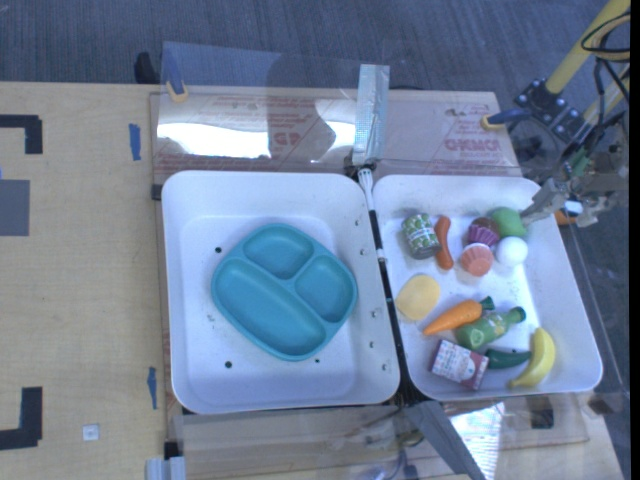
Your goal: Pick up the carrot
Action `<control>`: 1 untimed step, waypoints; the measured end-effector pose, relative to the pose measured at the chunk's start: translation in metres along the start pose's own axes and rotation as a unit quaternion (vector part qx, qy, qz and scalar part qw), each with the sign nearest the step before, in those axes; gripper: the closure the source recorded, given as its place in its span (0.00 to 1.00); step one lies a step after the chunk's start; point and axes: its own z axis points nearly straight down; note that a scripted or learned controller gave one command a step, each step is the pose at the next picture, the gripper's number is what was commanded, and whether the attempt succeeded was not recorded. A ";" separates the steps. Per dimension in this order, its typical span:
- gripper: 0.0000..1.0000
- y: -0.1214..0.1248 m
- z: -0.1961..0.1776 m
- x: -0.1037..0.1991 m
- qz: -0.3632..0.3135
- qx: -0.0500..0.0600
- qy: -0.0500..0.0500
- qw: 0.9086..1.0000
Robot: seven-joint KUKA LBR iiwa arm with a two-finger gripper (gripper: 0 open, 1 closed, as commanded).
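Near the middle of the right bin [585,363] lies the carrot [453,317], its green top partly tucked behind a green bottle [490,327]. At the frame's right edge the pincer [560,203] hangs over the bin's rim, blurred among cables; whether it is apart or together I cannot tell.

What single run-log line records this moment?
stage: approach | gripper: at right bin's right rim | carrot: lying mid-bin, beside green bottle | held: nothing visible
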 end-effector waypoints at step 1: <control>0.00 -0.038 0.130 0.037 -0.094 0.002 0.001 0.996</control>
